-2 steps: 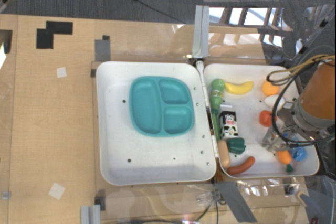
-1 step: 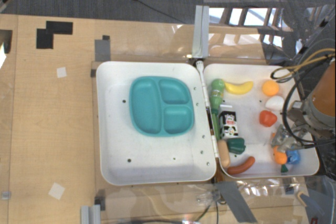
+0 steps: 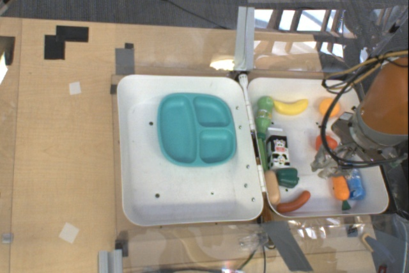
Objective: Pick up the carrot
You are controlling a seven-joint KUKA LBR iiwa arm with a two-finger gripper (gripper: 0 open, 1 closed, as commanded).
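**Remote:** While I look down at the bench [image 3: 57, 156], I take the teal divided plate [image 3: 195, 128] as my landmark. It lies alone in the left bin [image 3: 137, 201].

**Partner:** Where is the carrot?

**Remote:** The carrot [image 3: 340, 187] is in the right bin [image 3: 377, 206], well to the right of the plate and a little nearer the front edge of the bench. It is short and orange with a green stub at its near end, and it lies just beside a blue thing [image 3: 355, 188].

**Partner:** And the arm?

**Remote:** I see the arm [image 3: 383, 105] coming in from the right, far from the plate, its orange band over the right bin. The gripper [image 3: 332, 163] hangs just above the carrot, on the plate's side of it. I cannot tell whether its fingers are open or closed; cables and the wrist blur into them. I see nothing clearly held between them.

**Partner:** What else is close to the plate?

**Remote:** Just right of the plate, past the wall between the bins, I see a green bottle [image 3: 263, 113], with a black and white carton [image 3: 278, 151] nearer the front. A banana [image 3: 291, 107] lies right of the bottle. A sausage [image 3: 293, 202] lies at the front of that bin, further from the plate.
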